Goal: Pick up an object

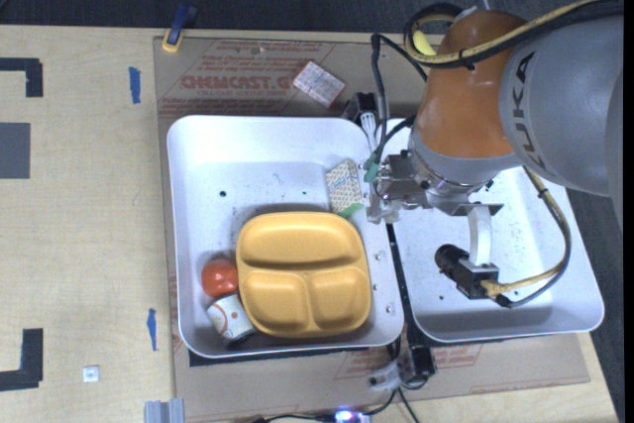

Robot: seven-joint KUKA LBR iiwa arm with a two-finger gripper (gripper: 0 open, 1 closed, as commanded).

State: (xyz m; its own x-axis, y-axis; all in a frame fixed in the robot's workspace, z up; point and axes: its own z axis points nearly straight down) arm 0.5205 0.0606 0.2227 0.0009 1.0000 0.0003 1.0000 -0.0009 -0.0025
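Yellow tray (pixel 300 272), orange ball (pixel 218 276)

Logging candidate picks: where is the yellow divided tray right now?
The yellow tray lies in the left bin, toward its front, with a red-orange ball touching its left edge.

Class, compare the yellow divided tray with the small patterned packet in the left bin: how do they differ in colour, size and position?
The yellow tray is plain yellow; the patterned packet is pale with fine speckling. The tray is far larger than the packet. The tray lies in the bin's near half, the packet by the right wall. Both are in the left bin.
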